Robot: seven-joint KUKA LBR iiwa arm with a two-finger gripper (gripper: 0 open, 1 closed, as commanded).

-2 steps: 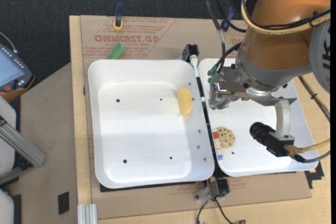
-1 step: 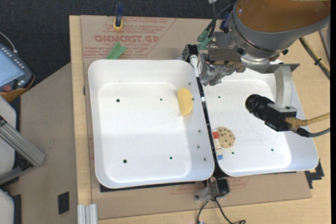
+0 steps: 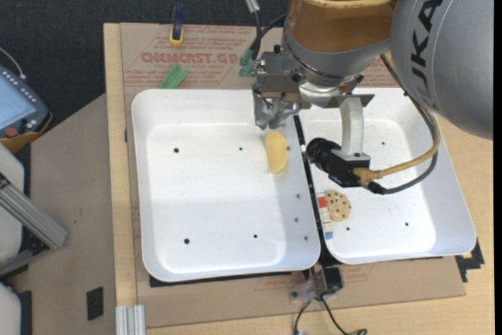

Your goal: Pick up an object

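Observation:
A pale yellow, oblong object [image 3: 276,152] lies in the left bin [image 3: 196,200], close to its right wall. My gripper [image 3: 269,118] hangs just above the object's far end, under the big orange and grey wrist. I see no gap between the gripper's tip and the object, so I cannot say whether they touch. In the right bin [image 3: 408,208] lies a small round tan piece with dark dots [image 3: 338,205], with a little red and blue item [image 3: 325,209] beside it.
A black connector with a yellow cable [image 3: 337,162] hangs over the right bin near the divider. On the cardboard behind the bins sit a green clip [image 3: 174,76] and a blue and yellow clamp [image 3: 177,30]. The arm's body covers the bins' far right.

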